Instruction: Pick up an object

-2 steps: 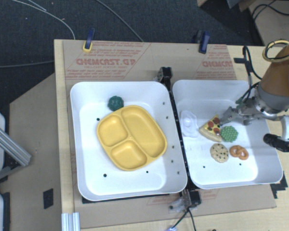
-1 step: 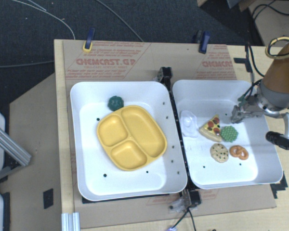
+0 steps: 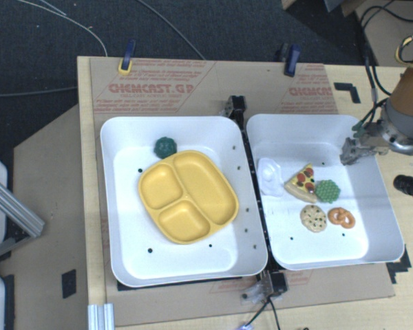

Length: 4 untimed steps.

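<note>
Hovering gripper (image 3: 349, 153) at right bin's rim, pizza slice (image 3: 301, 181) left below

Yellow divided plate (image 3: 187, 196), dark green ball (image 3: 166, 146), chocolate-speckled tan cookie (image 3: 314, 218), brown pretzel (image 3: 341, 217), white bins (image 3: 124, 184).

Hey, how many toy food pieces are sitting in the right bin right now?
4, clustered mid-bin: pizza slice, green broccoli-like piece touching its right, cookie below, pretzel beside the cookie. A white object lies left; unclear what.
</note>
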Motion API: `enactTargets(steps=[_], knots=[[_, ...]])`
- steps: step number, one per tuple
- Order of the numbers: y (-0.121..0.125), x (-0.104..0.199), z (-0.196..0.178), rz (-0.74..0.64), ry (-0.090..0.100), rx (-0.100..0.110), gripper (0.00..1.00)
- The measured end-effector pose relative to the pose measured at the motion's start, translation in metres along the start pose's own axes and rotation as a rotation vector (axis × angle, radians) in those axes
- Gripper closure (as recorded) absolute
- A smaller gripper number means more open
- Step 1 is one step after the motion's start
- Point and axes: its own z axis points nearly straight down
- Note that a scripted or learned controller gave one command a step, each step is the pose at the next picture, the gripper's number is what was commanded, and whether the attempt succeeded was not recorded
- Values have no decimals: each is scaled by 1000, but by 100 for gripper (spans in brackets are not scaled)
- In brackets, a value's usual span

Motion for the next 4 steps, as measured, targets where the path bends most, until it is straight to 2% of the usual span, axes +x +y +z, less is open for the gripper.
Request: enactTargets(steps=[1,2,3,4], knots=[[-5,-2,-45,1,0,1,100],[-1,-1,-110,-1,-1,-3,100],[-8,59,-100,-5,6,9,100],[-20,110,-109,-5,6,8,100]])
